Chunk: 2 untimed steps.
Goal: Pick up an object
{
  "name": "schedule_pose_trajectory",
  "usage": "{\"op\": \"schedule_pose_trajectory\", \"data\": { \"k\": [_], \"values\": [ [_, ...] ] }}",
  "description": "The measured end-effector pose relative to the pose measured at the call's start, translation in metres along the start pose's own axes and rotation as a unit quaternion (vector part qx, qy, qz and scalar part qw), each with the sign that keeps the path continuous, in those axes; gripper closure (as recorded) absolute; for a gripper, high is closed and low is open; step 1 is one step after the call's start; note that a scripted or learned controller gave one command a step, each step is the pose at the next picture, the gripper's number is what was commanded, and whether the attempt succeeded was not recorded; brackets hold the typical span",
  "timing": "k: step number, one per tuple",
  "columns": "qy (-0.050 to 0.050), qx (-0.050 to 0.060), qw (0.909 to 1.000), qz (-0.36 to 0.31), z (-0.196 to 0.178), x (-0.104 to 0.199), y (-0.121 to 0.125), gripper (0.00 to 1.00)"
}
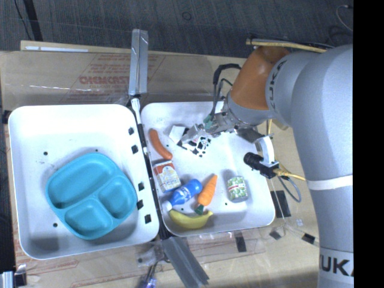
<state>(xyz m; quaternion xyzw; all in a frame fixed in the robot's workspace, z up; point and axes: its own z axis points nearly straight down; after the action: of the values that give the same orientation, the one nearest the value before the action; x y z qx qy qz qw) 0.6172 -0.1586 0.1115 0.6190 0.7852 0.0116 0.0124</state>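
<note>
Dark ribbed floor ran along the top; below it a cardboard-covered surface (pixel 72 71) carried two white bins side by side. Left bin (pixel 36 125) held a blue tray (pixel 90 195) w/ three compartments, lying flat toward its lower half. A metal bar (pixel 138 62) stood at the divide between the bins.

Right bin (pixel 258 212), going left to right: sausage (pixel 160 144) near the upper left wall, small carton (pixel 167 177) below it, blue bottle (pixel 186 192), banana (pixel 190 218) along the front wall, carrot (pixel 207 189) tilted beside the bottle, green can (pixel 237 188) apart to the right.

Pincer (pixel 201 138) was low in the upper part of that bin, just right of the sausage; open or closed, couldn't tell, too cluttered.

Probably the sausage was the nearest pick: likely light plastic, smooth, prone to roll, so best taken across its middle. Crowded front row left little room for fingers; sausage and can had more space around them.
</note>
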Motion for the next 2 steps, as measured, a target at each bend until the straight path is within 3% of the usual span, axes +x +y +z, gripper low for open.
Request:
{"op": "schedule_pose_trajectory", "data": {
  "k": [1,2],
  "values": [
    [0.004,0.017,0.9994,-0.03,0.017,0.01,-0.019,0.0],
    [0.004,0.018,0.9993,-0.032,0.007,0.009,-0.019,1.0]
  ]
}}
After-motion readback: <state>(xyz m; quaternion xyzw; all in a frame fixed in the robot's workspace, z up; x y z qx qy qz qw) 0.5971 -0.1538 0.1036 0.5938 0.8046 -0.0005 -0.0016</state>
